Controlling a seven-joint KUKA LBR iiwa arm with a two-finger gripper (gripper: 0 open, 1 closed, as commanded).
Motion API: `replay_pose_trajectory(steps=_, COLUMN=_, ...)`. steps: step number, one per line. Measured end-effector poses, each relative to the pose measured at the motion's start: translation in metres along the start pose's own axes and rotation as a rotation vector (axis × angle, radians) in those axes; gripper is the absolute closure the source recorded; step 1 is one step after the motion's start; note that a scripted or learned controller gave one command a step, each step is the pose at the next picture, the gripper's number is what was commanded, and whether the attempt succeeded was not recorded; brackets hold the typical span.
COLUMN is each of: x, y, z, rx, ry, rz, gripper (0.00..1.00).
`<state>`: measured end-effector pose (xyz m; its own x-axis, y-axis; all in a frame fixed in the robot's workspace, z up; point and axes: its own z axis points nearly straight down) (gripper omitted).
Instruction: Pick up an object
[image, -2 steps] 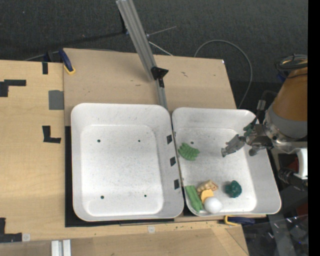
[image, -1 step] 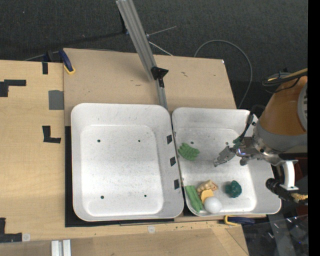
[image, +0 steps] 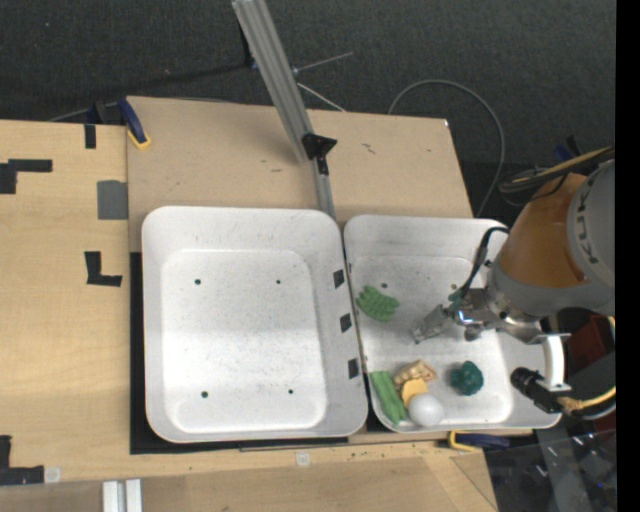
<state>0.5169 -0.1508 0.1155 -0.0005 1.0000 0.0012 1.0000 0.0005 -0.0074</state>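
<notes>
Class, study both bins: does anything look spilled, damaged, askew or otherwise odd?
Nothing stands out. The right bin holds a green ridged piece, a dark green ball, a white ball and a tan piece, all loose inside its walls, with the gripper among them.

Pale wooden bench (image: 60, 330), dark carpet floor (image: 450, 50), loose cable (image: 440, 95)

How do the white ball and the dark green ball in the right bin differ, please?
The white ball is pale and smooth-looking; the dark green ball is teal-dark with a rougher outline. The white ball lies at the right bin's front wall, touching a tan piece; the dark green ball sits farther right and stands apart. The dark green ball lies nearer the pincer. Both are round, similar in size, and rest on the bin floor.
</notes>
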Motion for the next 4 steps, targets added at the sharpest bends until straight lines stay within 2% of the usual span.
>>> replay_pose_trajectory(steps=1, x=0.001, y=0.001, z=-0.013, rx=-0.004, ry=0.0, rz=-0.001, gripper=1.0)
replay_pose_trajectory(steps=2, x=-0.004, y=0.006, z=-0.073, rx=-0.012, ry=-0.003, rz=-0.001, gripper=1.0)
replay_pose_trajectory(steps=3, x=-0.004, y=0.007, z=-0.103, rx=-0.009, ry=-0.002, rz=-0.001, gripper=1.0)
replay_pose_trajectory(steps=4, x=0.041, y=0.024, z=-0.112, rx=-0.007, ry=0.0, rz=-0.006, gripper=1.0)
